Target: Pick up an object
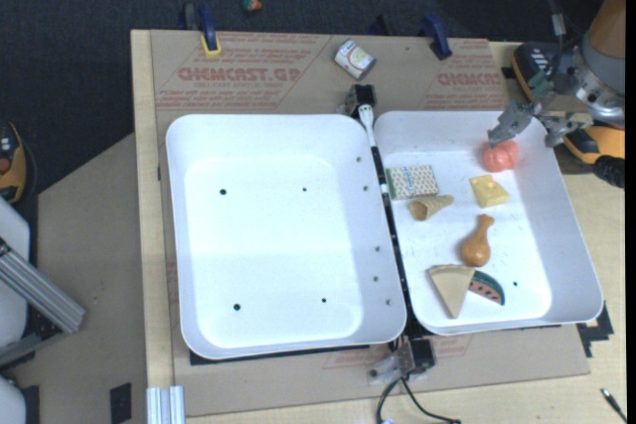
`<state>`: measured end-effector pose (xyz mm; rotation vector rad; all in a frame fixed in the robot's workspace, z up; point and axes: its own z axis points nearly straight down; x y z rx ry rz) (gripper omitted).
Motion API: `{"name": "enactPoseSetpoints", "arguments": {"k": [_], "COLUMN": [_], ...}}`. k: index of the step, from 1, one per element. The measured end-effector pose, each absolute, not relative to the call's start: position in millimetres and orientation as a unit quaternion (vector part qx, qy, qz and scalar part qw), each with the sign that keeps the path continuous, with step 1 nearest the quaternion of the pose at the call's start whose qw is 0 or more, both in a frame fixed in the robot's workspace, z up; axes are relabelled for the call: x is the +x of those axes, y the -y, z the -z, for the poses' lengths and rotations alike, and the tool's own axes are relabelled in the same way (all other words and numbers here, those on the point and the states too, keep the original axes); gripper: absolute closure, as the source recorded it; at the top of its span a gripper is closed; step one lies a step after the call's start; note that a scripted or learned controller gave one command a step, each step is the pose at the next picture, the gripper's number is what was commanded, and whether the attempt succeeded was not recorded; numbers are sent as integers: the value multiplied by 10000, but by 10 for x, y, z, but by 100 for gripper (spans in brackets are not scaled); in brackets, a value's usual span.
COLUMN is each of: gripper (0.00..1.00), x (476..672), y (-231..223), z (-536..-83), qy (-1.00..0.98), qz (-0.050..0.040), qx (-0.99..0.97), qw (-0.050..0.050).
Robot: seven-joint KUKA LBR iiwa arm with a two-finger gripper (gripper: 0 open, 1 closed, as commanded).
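Observation:
The right bin (556, 243) holds several small toys. A pink lump (502, 155) lies near its far edge, with a yellow cheese wedge (488, 190) just in front of it. Further left are a green patterned block (412, 181) and a tan cone (430, 206). An orange gourd (478, 241), a beige wedge (452, 288) and a watermelon slice (487, 290) sit toward the front. My gripper (530, 126) hangs open over the bin's far right corner, its left finger (507, 125) just above the pink lump. Nothing sits between the fingers.
The left bin (199, 213) stands beside the right one, their rims meeting at the middle. A small white box (354, 60) lies on the board behind the bins, near blue clamps (208, 27). A small ball (252, 3) rests on the dark floor beyond.

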<state>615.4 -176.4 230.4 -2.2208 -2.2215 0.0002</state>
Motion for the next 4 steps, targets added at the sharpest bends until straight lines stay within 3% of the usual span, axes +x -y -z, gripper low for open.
{"name": "enactPoseSetpoints", "arguments": {"k": [1, 2, 3, 4], "gripper": [0, 0, 100, 100], "x": [5662, 5135, 5178, 5141], "y": [1324, 1598, 1581, 477], "z": [-1106, -824, -952, -2350], "qy": [7073, 7054, 7069, 7119], "qz": [-30, -23, 4, 70], "qx": [-7068, -7088, -7073, -7022], "qw": [72, 38, -11, -43]}}
